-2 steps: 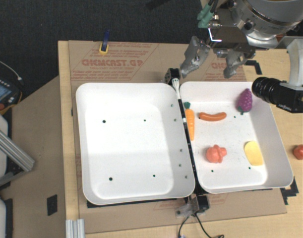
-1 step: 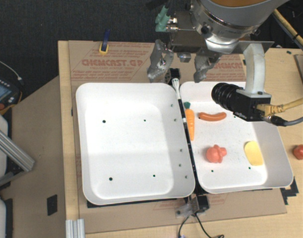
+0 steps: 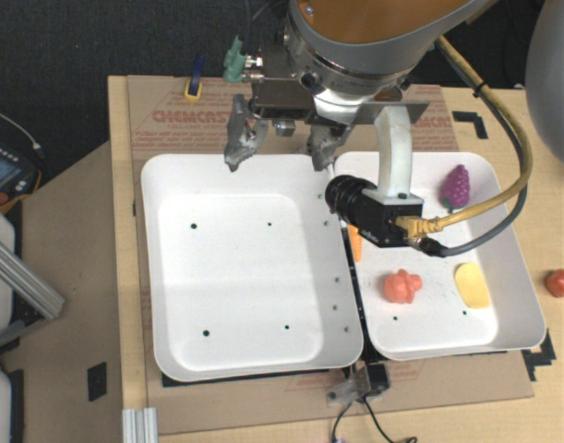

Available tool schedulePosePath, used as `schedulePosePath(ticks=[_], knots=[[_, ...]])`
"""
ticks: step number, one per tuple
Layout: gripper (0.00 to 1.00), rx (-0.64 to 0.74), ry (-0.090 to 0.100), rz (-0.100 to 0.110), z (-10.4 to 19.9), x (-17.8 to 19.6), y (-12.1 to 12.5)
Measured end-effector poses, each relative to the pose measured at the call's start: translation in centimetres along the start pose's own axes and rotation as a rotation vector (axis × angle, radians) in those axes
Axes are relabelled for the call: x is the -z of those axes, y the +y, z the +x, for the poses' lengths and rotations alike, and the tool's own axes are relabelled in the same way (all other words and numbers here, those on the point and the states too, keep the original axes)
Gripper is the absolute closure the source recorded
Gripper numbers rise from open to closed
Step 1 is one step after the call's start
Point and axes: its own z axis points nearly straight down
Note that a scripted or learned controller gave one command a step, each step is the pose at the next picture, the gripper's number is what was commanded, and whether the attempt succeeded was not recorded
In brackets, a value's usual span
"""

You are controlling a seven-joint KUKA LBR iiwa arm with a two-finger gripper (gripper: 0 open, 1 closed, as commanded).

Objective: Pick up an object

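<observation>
**My gripper hangs bare over the bins; nothing picked up yet**

Seen from above at a slant: a brown cardboard-covered worktop (image 3: 263, 413) carries two shallow white plastic bins side by side. My grey arm with its orange band (image 3: 374, 7) reaches in from the top right and blocks part of the view.

The left white bin (image 3: 235, 275) has a bare floor marked by four small dark dots. The right white bin (image 3: 448, 335) holds the objects I could pick. A black cylindrical unit with a yellow cable (image 3: 374, 212) hangs off my wrist and partly covers this bin.

My gripper (image 3: 282, 150) hovers over the far rim, about where the two bins meet. Its two metal fingers (image 3: 240, 146) are spread well apart, with only air between them. So, as I judge it, the task is at its start: no object chosen, none touched, and the descent, squeeze and lift all remain.

Inside the right bin, from larger to smaller: a purple bunch of toy grapes (image 3: 456, 185) near the far right corner; a pale yellow oval lump (image 3: 472, 284) near the front right; a pink-red knobbly soft toy (image 3: 402, 285) just left of it; and a thin orange sliver (image 3: 355, 245) by the inner wall, mostly hidden.

Red printing on the cardboard (image 3: 185, 115) behind the bins seems to begin "CHEMCAS"; the rest is covered.
</observation>
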Motion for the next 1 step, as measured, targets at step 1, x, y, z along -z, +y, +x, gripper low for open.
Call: schedulePosePath(ticks=[1], knots=[[0.00,-0.006,-0.001,0.000,-0.27,-2.99,0.06]])
